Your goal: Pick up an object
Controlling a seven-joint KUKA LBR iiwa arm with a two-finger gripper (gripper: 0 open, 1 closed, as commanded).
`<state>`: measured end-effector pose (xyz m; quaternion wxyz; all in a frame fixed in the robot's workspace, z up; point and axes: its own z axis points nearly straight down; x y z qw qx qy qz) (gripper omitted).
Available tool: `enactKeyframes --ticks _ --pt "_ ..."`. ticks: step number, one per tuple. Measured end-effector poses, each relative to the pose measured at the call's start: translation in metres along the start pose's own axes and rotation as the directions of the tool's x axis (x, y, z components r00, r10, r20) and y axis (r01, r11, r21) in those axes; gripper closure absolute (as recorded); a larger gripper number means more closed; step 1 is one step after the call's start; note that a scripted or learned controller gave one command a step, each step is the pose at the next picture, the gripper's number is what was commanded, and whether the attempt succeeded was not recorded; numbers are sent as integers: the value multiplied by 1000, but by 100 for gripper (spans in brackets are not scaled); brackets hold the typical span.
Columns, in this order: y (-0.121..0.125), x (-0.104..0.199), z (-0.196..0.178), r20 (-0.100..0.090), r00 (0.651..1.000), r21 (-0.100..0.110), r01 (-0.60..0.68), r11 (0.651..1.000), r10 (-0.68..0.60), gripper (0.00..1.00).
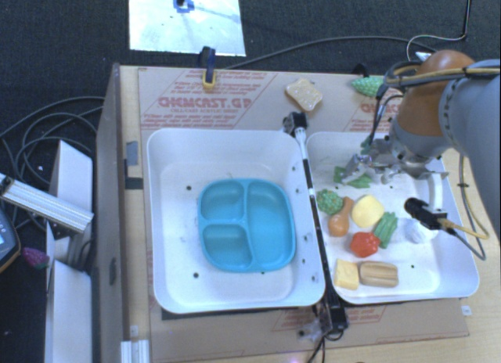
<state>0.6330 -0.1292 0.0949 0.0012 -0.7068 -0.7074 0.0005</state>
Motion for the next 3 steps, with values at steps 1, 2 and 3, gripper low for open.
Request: enactKeyframes --ticks 1,2,3 --pt "36 -24 -42 2 1000 -7 3 1000 -3 0" --pt "-22 36 -13 0 1000 -2 4 1000 -4 0" --pt "-44 38 2 6 1000 -31 -1 1000 2 0"
